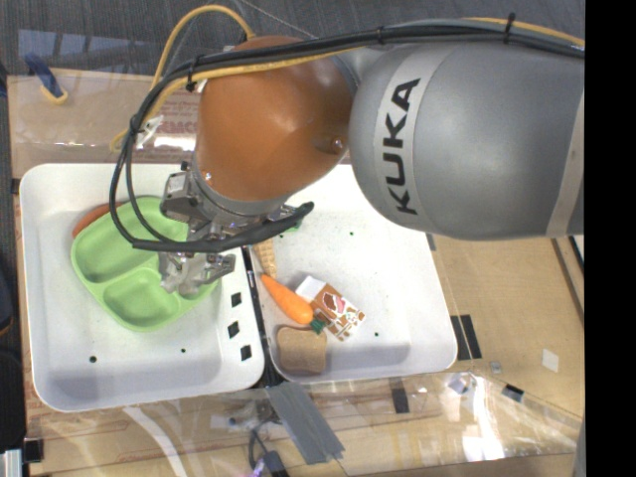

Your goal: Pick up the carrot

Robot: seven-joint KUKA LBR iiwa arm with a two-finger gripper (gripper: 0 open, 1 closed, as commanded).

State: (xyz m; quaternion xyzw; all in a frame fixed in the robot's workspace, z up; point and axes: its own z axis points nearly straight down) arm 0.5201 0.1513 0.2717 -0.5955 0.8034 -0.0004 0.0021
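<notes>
Orange carrot (285,299) in right bin (397,266)

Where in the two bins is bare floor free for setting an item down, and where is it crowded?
Free: the left bin's near strip, below the green divided tray; the right bin's floor right of the snack packet. Crowded: beside the bins' shared wall, where the carrot, packet and brown slice cluster, with the gripper over the tray.

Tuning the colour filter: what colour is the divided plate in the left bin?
Light green, clearest in the camera view: divided plate in the left bin.
</notes>
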